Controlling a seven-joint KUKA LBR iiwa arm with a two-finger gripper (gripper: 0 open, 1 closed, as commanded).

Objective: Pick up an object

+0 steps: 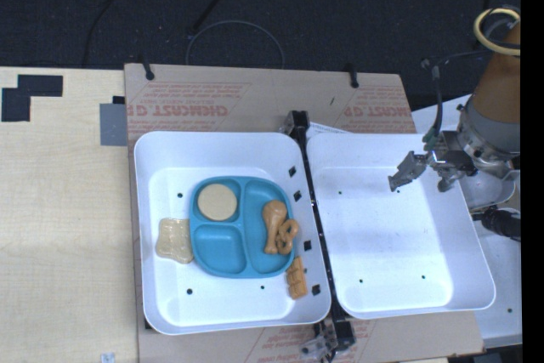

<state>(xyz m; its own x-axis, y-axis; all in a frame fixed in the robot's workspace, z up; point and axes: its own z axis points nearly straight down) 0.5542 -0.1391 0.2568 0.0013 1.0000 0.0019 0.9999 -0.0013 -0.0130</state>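
A blue divided plate (223, 255) lies in the left bin (161, 157). A round tan disc (216, 201) rests in its upper left compartment. A tan drumstick (274, 223) and a pretzel (287, 235) share its right compartment. A pale bread slice (174, 240) lies against the plate's left edge, on the bin floor. Another small tan piece (296, 278) sits just off the plate's lower right corner. My gripper (422, 178) hangs over the upper right part of the right bin (382, 285), far from all these items, open with nothing between its fingers.
A black clamp strip (308, 217) runs along the seam between the two bins. Both bins sit on a cardboard sheet (229, 102). The arm's body (497, 110) and cables stand at the right bin's far right edge.
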